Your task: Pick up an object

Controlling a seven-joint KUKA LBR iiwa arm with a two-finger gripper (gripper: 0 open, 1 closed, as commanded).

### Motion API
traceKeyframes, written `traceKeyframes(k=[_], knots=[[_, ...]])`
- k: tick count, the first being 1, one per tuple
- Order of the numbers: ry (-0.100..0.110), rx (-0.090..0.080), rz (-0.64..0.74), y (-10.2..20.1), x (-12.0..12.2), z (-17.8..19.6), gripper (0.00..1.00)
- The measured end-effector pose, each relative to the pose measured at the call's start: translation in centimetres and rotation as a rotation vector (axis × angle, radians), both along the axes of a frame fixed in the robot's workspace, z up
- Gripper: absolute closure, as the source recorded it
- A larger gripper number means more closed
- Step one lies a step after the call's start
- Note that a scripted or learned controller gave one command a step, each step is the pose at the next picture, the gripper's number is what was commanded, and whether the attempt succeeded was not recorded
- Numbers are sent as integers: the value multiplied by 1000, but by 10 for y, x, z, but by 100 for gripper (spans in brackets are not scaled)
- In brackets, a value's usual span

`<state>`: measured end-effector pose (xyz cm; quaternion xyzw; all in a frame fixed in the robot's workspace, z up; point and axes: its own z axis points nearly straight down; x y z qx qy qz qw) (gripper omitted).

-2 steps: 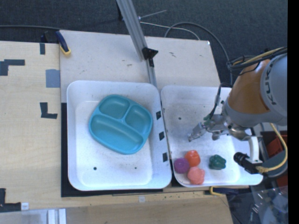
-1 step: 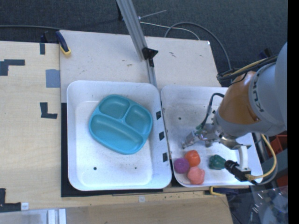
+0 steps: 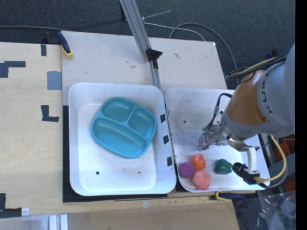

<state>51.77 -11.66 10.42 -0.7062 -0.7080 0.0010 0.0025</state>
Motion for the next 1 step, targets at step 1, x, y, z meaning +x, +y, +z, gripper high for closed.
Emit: traceKeyframes(k=[1], knots=[[-7, -2, -2, 0, -10, 54, 100]])
